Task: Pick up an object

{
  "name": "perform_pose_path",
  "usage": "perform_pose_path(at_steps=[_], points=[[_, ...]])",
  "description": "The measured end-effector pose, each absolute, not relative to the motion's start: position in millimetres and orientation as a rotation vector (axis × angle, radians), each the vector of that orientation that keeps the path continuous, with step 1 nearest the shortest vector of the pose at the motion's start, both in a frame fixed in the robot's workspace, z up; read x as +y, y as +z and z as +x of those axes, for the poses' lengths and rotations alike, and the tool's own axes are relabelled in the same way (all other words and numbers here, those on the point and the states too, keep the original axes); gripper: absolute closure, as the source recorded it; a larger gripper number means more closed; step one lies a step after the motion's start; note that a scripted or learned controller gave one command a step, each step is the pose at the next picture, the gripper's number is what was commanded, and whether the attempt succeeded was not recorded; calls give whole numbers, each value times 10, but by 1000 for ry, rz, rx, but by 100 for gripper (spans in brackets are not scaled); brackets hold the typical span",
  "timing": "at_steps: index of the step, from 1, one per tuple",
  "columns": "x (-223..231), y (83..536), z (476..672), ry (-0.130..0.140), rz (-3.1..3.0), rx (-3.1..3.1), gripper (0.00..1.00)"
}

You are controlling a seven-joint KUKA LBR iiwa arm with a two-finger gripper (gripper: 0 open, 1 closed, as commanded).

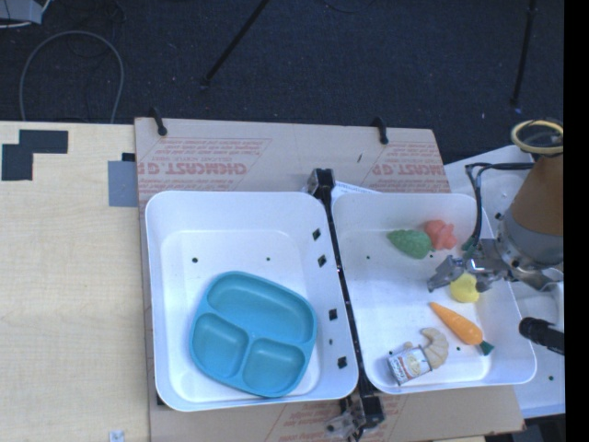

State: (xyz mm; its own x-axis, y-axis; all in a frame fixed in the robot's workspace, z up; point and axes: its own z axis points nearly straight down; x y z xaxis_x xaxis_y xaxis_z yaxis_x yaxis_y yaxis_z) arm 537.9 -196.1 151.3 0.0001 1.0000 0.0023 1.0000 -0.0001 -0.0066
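Right bin [515, 366]: can [408, 365] at 6 o'clock, carrot [457, 324] beyond. Gripper [460, 274] at 3 o'clock, fingers spread, touching yellow toy [466, 289]; grasp unconfirmed. Green toy [409, 242] and red toy [442, 233] at 12 o'clock.

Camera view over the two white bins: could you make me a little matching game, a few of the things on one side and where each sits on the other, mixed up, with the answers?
Things:
1. blue divided plate
2. orange carrot toy
3. green leafy toy
4. small can

Places:
A. right bin, far part, beside a pink toy
B. right bin, near edge, beside a beige toy
C. left bin, alone
D. right bin, just nearer than the yellow toy by the claw

Pairs: 1-C, 2-D, 3-A, 4-B
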Motion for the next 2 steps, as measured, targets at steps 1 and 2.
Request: perform_pose_path(at_steps=[1, 2], points=[[-2000, 1133, 5465, -2, -2228, -2224, 0], [-1989, 866, 5463, 3, -2222, -2215, 0]])
